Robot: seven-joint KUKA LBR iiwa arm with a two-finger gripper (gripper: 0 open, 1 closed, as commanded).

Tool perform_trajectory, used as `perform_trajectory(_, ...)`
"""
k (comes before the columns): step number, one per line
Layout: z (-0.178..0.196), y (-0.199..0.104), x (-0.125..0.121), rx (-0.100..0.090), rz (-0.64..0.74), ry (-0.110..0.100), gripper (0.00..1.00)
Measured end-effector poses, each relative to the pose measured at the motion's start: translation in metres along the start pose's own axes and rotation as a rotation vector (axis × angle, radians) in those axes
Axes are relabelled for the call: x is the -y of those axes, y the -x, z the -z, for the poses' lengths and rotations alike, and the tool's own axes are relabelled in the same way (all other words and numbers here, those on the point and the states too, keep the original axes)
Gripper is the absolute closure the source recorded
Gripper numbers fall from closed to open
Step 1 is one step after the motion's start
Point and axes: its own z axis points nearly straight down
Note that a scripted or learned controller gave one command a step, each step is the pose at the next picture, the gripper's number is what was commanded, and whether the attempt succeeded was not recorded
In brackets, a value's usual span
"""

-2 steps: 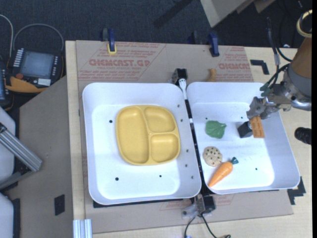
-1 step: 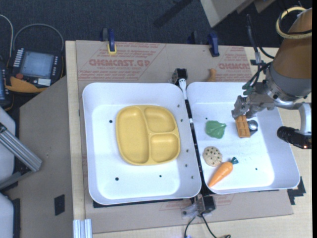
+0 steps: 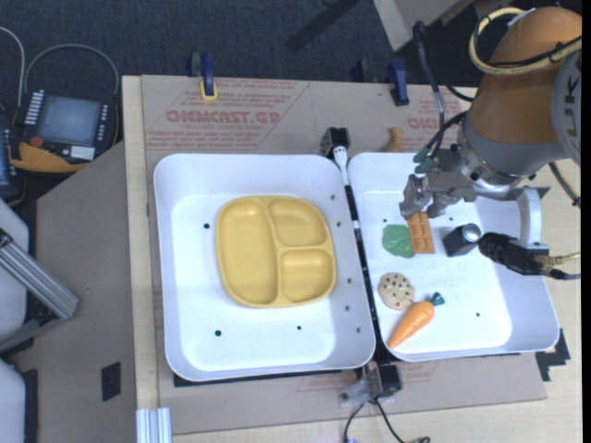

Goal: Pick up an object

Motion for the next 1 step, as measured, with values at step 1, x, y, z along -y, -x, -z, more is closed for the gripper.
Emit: perform_trajectory(1,-0.0216,-0.0506,-0.0008,0.000,-0.001,-0.005,1.00)
